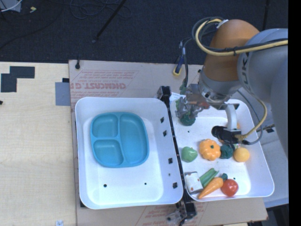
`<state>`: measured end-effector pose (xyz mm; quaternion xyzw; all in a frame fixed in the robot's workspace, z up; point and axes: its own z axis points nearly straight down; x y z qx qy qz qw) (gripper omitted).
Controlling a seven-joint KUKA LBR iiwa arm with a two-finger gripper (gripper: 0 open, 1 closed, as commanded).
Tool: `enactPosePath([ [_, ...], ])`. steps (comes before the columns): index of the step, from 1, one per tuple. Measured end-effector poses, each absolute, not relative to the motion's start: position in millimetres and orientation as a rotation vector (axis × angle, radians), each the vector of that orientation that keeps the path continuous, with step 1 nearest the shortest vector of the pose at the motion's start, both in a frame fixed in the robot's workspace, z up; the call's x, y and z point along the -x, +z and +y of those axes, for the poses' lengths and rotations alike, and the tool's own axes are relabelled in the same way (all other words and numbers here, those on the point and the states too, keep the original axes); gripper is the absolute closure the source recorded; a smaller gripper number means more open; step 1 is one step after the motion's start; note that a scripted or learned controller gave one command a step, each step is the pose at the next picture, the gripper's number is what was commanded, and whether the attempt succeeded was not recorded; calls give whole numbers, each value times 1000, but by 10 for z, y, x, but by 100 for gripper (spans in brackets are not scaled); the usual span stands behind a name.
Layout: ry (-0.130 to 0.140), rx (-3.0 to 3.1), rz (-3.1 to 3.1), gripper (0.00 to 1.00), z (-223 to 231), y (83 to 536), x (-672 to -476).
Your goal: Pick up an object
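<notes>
A robotics lab. Two white bins [123, 192] sit on a cardboard sheet [113, 81] atop a pale bench [33, 149]. Loose cables [89, 4] trail over dark floor beyond the bench's far edge.

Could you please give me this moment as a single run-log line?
task: pick up an object | gripper: low in right bin, at dark green toy | grasp: unconfirmed | left bin: blue tray

A small dark green object [187, 118] sits low against the upper left corner of the right bin [263, 182], directly beneath the tool [189, 106].
</notes>
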<state>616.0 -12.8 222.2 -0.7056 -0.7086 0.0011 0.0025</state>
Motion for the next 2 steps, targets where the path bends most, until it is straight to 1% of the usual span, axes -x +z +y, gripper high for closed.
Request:
enactPosePath([
  [1, 6, 2215, -2220, 100, 102, 2171, -6053],
  [2, 1, 2219, -2222, 100, 75, 2373, -6127],
])
